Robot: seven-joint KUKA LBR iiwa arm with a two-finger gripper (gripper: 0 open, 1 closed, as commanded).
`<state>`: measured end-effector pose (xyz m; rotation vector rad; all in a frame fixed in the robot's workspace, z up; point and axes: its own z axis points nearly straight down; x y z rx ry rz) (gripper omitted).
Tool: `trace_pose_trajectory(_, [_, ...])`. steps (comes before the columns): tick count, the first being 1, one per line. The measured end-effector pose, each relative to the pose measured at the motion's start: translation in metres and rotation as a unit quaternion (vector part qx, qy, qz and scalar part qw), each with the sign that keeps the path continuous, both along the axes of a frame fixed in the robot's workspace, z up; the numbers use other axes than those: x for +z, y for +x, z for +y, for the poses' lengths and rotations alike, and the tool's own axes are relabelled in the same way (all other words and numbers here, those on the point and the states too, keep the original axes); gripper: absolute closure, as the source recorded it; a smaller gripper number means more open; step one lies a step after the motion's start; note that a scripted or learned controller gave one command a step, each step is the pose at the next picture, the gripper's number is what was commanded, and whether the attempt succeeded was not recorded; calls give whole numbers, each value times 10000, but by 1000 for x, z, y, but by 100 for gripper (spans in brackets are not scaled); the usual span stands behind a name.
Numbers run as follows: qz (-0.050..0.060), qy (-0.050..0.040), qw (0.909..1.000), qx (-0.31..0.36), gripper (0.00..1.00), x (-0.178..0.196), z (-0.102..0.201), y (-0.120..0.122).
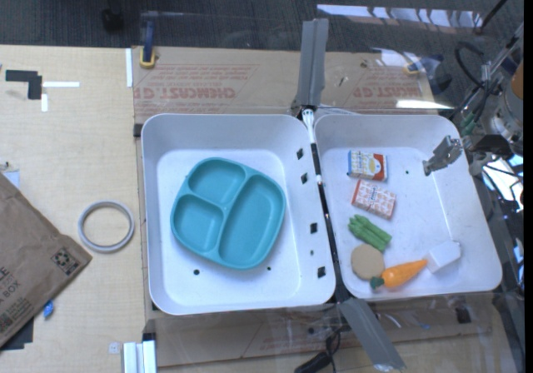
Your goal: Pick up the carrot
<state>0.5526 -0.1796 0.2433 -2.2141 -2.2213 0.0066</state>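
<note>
I see the carrot [402,273] lying well below-left of the jaws [440,156], long axis roughly left-right, leafy end left; jaw state: cannot tell.

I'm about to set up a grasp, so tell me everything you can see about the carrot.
The carrot is a small orange toy, plastic-looking, with a green stub at its thick end. It lies flat near the front of the right bin, tapered tip pointing right toward a white block, which it seems to touch. Its green end sits against a tan round piece.
</note>
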Motion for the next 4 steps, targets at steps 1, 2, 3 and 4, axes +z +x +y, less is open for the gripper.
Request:
trace_pose_trajectory(1, [-2, 13, 9942, 1076, 0, -102, 32, -56])
trace_pose_trajectory(2, [-40, 6, 9870, 1608, 0, -151, 54, -73])
trace_pose_trajectory(3, [-26, 12, 9622, 2725, 0, -85, -5, -74])
trace_pose_trajectory(4, [-22, 20, 9507, 3102, 0, -153, 14, -75])
